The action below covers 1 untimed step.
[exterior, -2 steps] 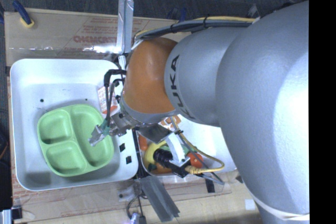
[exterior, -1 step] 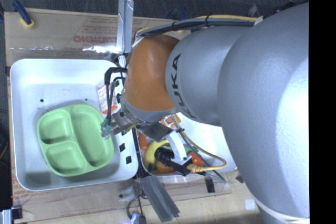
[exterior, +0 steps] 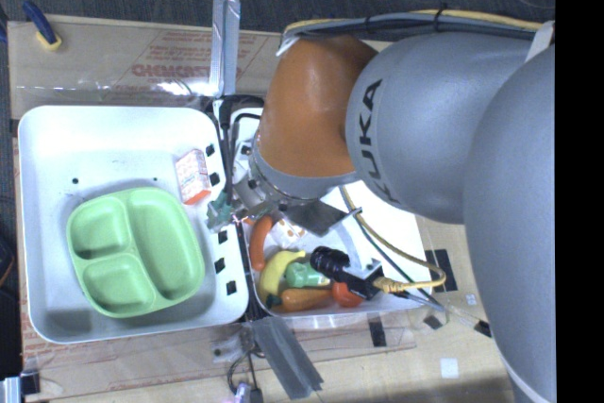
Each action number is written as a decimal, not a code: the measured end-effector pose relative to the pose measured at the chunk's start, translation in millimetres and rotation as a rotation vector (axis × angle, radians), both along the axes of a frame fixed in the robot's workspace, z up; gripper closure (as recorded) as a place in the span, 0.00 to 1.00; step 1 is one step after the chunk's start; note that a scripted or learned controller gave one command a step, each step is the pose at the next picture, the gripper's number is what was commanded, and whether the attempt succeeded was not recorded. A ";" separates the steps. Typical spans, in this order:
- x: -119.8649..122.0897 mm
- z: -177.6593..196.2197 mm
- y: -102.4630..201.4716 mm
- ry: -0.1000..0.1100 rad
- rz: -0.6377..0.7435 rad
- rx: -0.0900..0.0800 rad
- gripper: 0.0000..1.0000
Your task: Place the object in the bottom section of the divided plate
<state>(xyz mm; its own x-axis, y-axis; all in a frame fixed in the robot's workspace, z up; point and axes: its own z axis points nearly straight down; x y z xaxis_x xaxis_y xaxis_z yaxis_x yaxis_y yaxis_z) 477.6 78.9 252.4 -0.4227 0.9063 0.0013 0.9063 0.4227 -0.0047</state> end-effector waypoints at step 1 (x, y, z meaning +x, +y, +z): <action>-0.1 -0.1 0.2 0.000 0.001 0.000 0.00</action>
